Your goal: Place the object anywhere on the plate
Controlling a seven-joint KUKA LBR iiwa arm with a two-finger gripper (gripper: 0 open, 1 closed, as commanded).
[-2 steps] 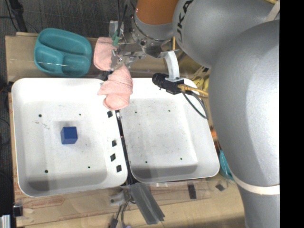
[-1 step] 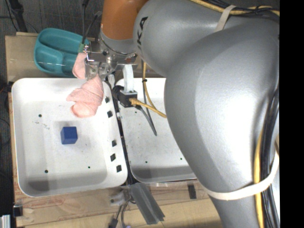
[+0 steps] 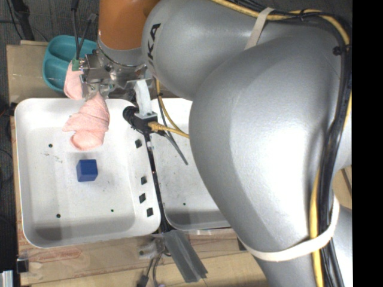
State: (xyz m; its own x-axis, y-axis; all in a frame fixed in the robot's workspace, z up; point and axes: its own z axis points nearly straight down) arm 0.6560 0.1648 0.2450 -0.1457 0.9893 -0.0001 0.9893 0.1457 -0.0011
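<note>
Gripper (image 3: 90, 82) over left bin (image 3: 30, 160), up from cube (image 3: 87, 170); pink cloth (image 3: 88, 121) hangs below, seemingly pinched for transfer; plate (image 3: 60, 64) beyond bin.

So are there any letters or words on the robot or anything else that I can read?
"KA" on the grey arm, in black just below the orange band; these are the end of a longer word whose start is hidden round the curve.
No readable text on the blue cube, the pink cloth, the teal plate or the white bin.
</note>
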